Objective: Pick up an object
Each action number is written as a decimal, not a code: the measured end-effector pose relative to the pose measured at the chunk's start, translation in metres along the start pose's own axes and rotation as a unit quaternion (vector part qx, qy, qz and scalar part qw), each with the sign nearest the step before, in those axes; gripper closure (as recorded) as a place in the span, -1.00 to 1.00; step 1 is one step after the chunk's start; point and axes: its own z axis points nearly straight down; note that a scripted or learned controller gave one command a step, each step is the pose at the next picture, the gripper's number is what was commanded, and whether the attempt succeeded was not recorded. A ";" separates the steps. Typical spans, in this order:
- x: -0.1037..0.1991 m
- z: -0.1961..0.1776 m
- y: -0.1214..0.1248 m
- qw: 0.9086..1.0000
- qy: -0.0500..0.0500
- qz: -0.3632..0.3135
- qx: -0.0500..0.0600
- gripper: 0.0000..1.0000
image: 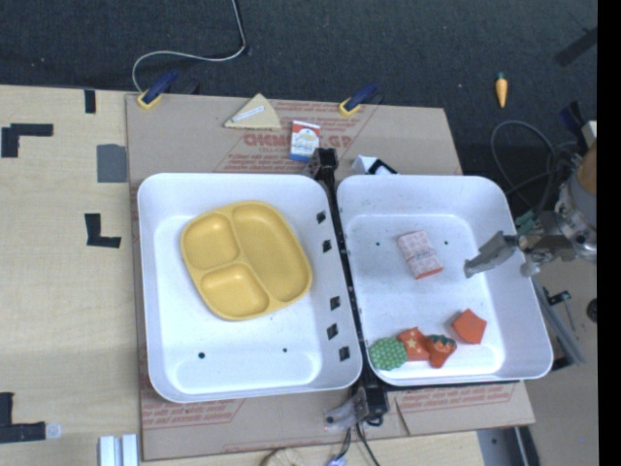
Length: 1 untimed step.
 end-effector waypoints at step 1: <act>0.004 0.116 0.068 1.000 0.001 0.000 0.001 -1.00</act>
